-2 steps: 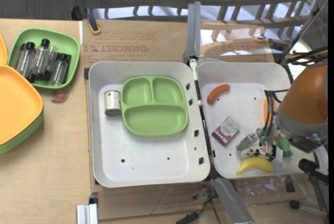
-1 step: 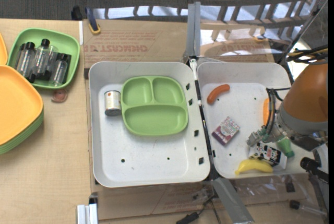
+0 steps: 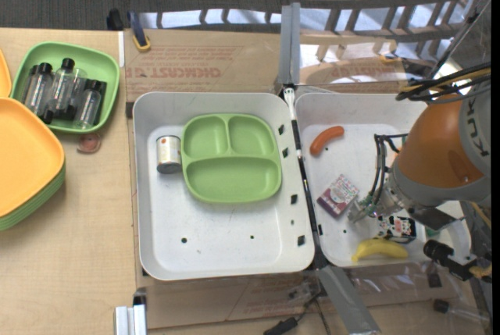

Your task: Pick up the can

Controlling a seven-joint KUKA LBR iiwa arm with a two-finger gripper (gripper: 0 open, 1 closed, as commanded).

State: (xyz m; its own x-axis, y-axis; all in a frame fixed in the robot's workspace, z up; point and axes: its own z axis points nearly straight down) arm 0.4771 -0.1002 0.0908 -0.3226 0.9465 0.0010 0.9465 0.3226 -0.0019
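One can lies beside one green plate in the left bin; the gripper hangs over the right bin, its state unclear.

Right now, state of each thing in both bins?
can: on its side in the left bin, beside the green plate, not gripped
green plate: flat, right way up
sausage: lying loose in the right bin
small packet: lying flat
banana: lying near the front wall
gripper: low over the right bin
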